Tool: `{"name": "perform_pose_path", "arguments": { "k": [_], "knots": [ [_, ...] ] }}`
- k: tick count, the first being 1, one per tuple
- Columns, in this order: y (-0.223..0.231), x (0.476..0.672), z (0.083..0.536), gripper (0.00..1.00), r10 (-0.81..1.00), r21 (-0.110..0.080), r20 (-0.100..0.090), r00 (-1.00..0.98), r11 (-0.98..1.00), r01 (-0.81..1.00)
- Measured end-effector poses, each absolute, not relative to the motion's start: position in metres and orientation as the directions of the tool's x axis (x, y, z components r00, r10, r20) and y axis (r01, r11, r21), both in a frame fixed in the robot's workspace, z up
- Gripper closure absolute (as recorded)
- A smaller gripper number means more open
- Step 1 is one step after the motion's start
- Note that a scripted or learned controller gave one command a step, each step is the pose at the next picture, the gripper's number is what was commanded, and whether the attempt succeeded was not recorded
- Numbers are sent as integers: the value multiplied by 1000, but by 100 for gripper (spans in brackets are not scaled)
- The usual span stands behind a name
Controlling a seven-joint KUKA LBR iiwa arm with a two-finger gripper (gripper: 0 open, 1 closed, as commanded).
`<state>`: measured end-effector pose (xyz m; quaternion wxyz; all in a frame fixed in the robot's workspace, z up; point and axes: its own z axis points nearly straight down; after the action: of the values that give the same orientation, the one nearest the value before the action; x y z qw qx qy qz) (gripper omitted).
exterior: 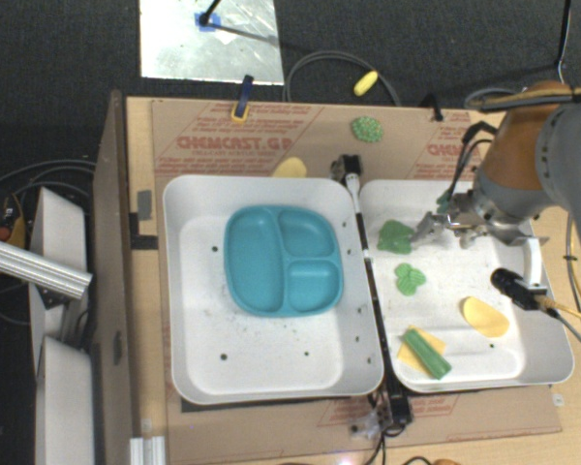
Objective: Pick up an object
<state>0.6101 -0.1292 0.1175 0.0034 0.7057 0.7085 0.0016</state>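
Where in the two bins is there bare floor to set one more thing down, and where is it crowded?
Free: the left bin floor in front of the blue plate, and along its left wall. Crowded: the right bin, where green pieces, yellow pieces and the gripper sit close together.

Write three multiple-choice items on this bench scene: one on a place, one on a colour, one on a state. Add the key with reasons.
1. Where does the divided plate lie?
A. in the left bin
B. in the right bin
C. on the cardboard behind the bins

2. What colour is that plate?
A. red
B. teal blue
C. black

3. How does the hand stand to the flat green piece?
A. it holds the piece high above the bin
B. it is low in the right bin beside the piece
C. it rests on the plate

Key: 1 A, the plate sits within the left bin walls. 2 B, its surface is teal blue. 3 B, the hand is down in the right bin, just right of the piece lying there.
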Motion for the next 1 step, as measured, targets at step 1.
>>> {"name": "perform_pose_path", "arguments": {
  "k": [1],
  "knots": [
    [-92, 570, 85, 0, 1000, -4, 2, -5, 5, 1000]
  ]
}}
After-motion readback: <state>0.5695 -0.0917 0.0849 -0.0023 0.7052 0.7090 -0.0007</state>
